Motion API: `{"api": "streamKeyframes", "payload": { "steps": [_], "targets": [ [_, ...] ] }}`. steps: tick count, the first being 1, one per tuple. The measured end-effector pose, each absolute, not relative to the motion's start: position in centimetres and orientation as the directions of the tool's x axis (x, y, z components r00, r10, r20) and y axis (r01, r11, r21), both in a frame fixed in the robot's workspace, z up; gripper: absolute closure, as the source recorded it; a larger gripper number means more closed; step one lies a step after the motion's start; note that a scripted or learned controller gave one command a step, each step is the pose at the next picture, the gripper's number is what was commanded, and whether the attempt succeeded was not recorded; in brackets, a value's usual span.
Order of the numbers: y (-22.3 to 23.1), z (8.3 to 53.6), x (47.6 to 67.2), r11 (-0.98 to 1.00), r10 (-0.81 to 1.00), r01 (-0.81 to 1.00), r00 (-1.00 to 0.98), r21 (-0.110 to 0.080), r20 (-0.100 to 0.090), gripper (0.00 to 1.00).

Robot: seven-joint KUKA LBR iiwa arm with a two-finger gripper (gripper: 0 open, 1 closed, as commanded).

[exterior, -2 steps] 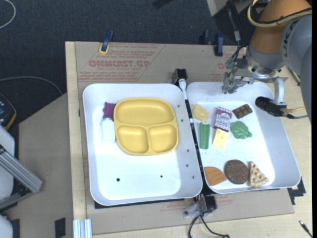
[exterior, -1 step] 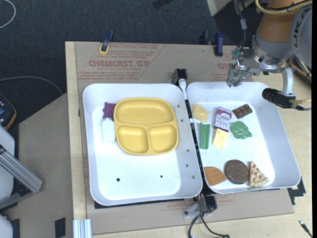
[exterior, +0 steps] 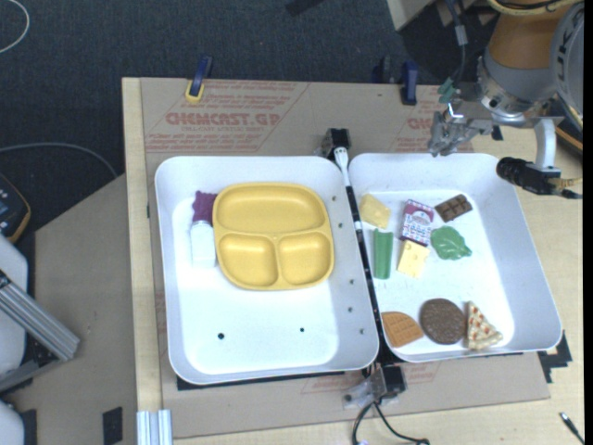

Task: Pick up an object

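Observation:
The right bin (exterior: pixel 519 248) holds several toy foods: a pale yellow wedge (exterior: pixel 374 211), a green stick (exterior: pixel 382 253), a yellow cheese block (exterior: pixel 413 259), a small pink-and-white carton (exterior: pixel 417 222), a brown chocolate piece (exterior: pixel 453 208), a green leafy piece (exterior: pixel 450 244), a tan cookie (exterior: pixel 401 328), a round brown patty (exterior: pixel 442 321) and a pizza slice (exterior: pixel 481 327). My gripper (exterior: pixel 448 140) hangs above the bin's far rim, away from all of them, with nothing visibly held.
The left bin (exterior: pixel 185 323) holds a yellow three-compartment plate (exterior: pixel 272 234), with a purple item (exterior: pixel 203 205) and a white bottle (exterior: pixel 201 245) beside its left side. A black cylinder (exterior: pixel 523 173) juts in over the right bin's far right corner. Clamps sit along the board's far edge.

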State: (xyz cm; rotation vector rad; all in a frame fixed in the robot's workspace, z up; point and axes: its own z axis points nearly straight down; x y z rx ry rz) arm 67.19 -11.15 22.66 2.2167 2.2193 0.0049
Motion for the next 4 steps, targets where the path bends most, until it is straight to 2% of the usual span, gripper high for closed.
{"api": "streamKeyframes", "payload": {
  "steps": [1, 2, 3, 4],
  "targets": [
    [-8.1, 23.1, 63.3, 0.003, 1.000, 1.000, -0.003, -0.003, 0.002, 1.00],
    [-6.1, 21.8, 58.4, 0.000, 1.000, 1.000, 0.000, -0.006, 0.002, 1.00],
    [-3.8, 23.1, 54.0, 0.002, 1.000, 1.000, -0.002, -0.004, 0.003, 1.00],
    [-2.3, 21.4, 48.7, -0.001, 1.000, 1.000, 0.001, -0.008, 0.003, 1.00]
  ]
}}
